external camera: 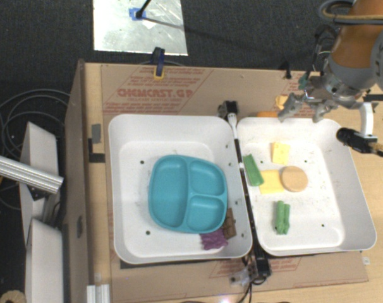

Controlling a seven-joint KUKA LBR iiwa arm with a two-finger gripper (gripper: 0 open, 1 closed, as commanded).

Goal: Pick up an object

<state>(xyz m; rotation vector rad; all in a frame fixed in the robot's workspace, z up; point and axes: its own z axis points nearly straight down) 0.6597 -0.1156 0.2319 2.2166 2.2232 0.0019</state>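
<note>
Camera view looks down on two shallow white bins set side by side on a brown cardboard-covered bench. The gripper hangs at about two o'clock in the picture, over the far rim of the right bin, its two fingers spread wide apart with nothing between them. Above it the grey arm with its orange band reaches in from the three o'clock side. Inside the right bin, a small yellow block lies at about twelve o'clock of the bin's floor, well apart from the gripper. Just below it a round tan disc sits partly on a flat yellow piece. A green stick lies slanted at the bin's nine o'clock side, near the wall shared with the other bin. A second green piece lies at about six o'clock. The left bin bears a teal divided plate at its centre, with three compartments. A purple object and a brown object lie touching the plate's five o'clock edge. A small orange thing shows just outside the right bin's far rim, at the gripper's nine o'clock.
</note>
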